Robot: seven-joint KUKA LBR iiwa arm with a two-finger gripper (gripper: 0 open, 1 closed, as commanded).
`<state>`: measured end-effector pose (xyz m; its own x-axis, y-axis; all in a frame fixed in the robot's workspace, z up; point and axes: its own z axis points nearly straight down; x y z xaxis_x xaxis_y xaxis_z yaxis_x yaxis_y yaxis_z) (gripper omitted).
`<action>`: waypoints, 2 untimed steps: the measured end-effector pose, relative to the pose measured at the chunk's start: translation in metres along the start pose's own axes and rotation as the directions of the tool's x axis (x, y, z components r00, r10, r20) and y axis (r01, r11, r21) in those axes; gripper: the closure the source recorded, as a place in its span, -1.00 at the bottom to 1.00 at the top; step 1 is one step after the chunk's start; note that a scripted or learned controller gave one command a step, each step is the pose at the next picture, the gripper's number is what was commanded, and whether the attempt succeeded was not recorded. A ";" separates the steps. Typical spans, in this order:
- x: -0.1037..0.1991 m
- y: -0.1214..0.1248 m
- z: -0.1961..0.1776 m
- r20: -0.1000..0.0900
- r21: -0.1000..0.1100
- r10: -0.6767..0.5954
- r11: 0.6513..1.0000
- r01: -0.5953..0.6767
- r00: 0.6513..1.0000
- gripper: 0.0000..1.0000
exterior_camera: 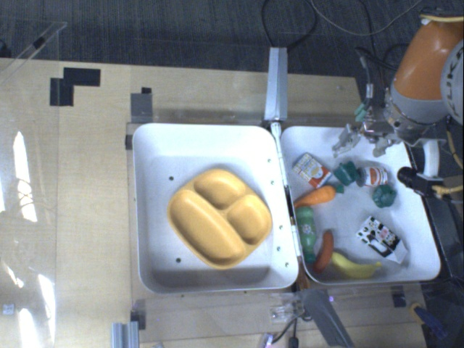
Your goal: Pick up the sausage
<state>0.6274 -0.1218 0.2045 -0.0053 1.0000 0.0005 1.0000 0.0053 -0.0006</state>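
Camera view: the two-finger metal gripper [365, 139] is seen spread apart with nothing between its fingers, poised over the far edge of the right shallow white bin [428, 256]. The short reddish-brown sausage [323, 250] is found near that bin's front left corner, lying just beside a yellow banana [353, 266] and a green cucumber-like piece [307, 230], well apart from the gripper. A yellow three-compartment plastic tray [220, 214] is held by the left white bin [156, 158].

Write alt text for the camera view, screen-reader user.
The gripper hangs open over the right bin's far edge, holding nothing. The sausage lies near that bin's front beside a banana. The left bin holds a yellow tray.
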 end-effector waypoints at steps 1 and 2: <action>0.012 -0.046 0.096 0.008 -0.019 -0.389 0.921 0.389 0.921 -1.00; 0.055 -0.123 0.022 0.000 0.000 -0.167 0.986 0.167 0.986 -1.00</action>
<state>0.5038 -0.0677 0.1823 -0.1724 0.9850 0.0008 0.9850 0.1724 -0.0001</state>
